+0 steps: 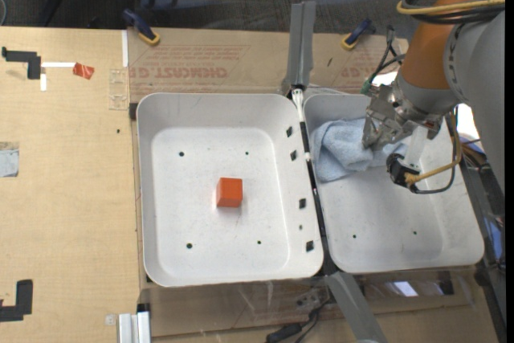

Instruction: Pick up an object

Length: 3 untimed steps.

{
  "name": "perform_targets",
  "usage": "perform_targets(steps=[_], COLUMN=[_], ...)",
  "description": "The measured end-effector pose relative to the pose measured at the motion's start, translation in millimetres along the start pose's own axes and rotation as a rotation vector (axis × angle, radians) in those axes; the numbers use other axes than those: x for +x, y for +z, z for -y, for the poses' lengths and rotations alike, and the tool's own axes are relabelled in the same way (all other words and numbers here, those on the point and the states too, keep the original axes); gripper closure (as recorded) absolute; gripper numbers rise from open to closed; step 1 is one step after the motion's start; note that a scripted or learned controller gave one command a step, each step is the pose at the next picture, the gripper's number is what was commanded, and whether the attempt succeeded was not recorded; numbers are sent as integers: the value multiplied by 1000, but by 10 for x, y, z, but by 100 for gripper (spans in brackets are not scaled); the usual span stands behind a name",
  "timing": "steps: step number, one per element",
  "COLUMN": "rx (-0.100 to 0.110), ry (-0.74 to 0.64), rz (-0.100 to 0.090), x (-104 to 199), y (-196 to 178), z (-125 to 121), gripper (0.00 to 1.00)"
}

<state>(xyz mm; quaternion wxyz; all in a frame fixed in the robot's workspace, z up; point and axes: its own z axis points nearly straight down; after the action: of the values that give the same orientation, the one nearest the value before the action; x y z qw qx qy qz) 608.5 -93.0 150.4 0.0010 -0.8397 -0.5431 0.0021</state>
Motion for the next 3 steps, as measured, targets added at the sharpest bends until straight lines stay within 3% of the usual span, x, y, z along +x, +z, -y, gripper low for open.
perform_targets(steps=[1,2,3], rx=[0,-1,2], ry=[-192,215,212], rz=[0,0,4], x=[-191,121,114], y=[-86,-403,-478], z=[27,11,13], gripper=[100,100,100])
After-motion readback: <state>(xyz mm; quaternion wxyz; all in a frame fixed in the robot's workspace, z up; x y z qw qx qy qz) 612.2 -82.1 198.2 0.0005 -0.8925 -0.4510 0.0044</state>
